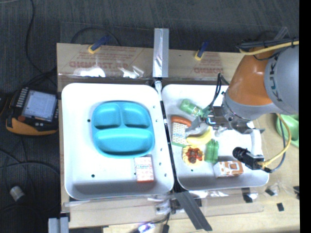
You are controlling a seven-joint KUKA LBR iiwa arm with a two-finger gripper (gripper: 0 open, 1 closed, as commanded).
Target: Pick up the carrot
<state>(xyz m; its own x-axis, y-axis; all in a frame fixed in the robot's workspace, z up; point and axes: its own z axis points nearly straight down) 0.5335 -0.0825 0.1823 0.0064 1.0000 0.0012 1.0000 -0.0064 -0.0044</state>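
The landmark is the right-hand bin [167,130], which sits against a left bin [68,144] holding a blue divided tray [122,128] and a small carton [144,169]. The carrot [179,122] lies near the right bin's left wall, an orange wedge just above a patterned packet [179,136]. The arm [252,89] reaches over the bin from its right side, and the gripper [200,124] hangs low over the bin's middle, just right of the carrot and above a banana [201,139]. Its metal fingers [196,127] look slightly parted with nothing visibly between them. A green bottle [190,107] lies toward the bin's far edge, a pizza slice [193,155] and a green cylinder [211,150] toward its near half, and an orange-and-white box [228,168] at its near right corner.
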